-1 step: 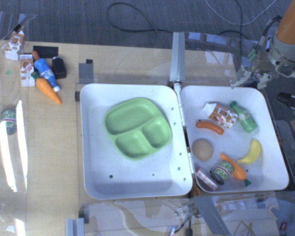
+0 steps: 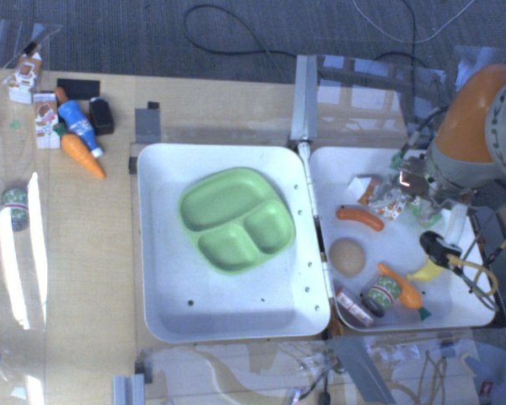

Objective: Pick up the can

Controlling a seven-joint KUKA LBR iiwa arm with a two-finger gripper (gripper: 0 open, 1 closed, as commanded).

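Can (image 2: pixel 381 296) lies on its side near the front edge of the right bin (image 2: pixel 327 180), not lifted at all, so the main part of the task is not yet done. It has a green label and looks small. A carrot (image 2: pixel 402 289) lies just beside it on the right and seems to touch it, and a dark wrapped packet (image 2: pixel 354 307) lies just beside it on the left, at the front corner of the bin. A little behind the can rests a round beige ball (image 2: pixel 348 256), and further back a sausage (image 2: pixel 360 218). A banana (image 2: pixel 430 270) lies to the right of the carrot.

The gripper (image 2: pixel 409 178) is at the back part of the same bin, over some crumpled packets (image 2: pixel 386 199), well apart from the can. I cannot tell how it is set, because the wrist and cables hide that part, and nothing is visibly held.

In my judgement the reach toward the can, the grasp and the lift are all left to do. The close neighbours of the can may make the grasp difficult.

The left bin (image 2: pixel 152 226) holds a green divided plate (image 2: pixel 235 219)
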